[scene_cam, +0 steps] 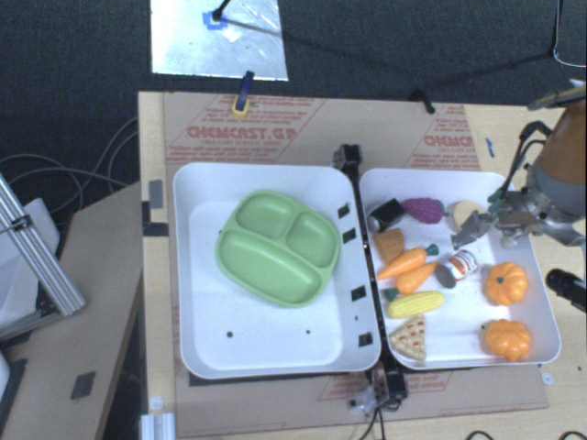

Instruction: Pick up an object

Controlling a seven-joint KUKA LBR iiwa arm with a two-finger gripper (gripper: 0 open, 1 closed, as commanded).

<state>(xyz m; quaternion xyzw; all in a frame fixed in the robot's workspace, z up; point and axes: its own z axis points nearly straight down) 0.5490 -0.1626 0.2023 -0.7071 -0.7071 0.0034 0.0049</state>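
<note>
Overhead slanted look at a table (pixel 275 122) carrying two shallow white bins side by side. In the left bin (pixel 197 246), a green divided plate (pixel 278 247), lying flat near the middle. In the right bin (pixel 541 319), a scatter of toy food: a black block (pixel 386 213) and a purple piece (pixel 423 210) along the far side, a pale round item (pixel 464 214) beside them, an orange wedge (pixel 389 244), a carrot (pixel 403 263) crossing a second orange piece (pixel 415 279), a small can with a red label (pixel 458 268), a yellow corn cob (pixel 415 303), a tan waffle-patterned wedge (pixel 409 337) at the near corner, and two small orange pumpkins (pixel 505 283) (pixel 508 338) toward the right. Reaching in from the right, a grey arm (pixel 559 168) with its gripper (pixel 468 234) low over the right bin, tips just above the small can and next to the pale round item. Fingers slightly apart, nothing clamped between them; all toys lying in the bin, none lifted
</note>
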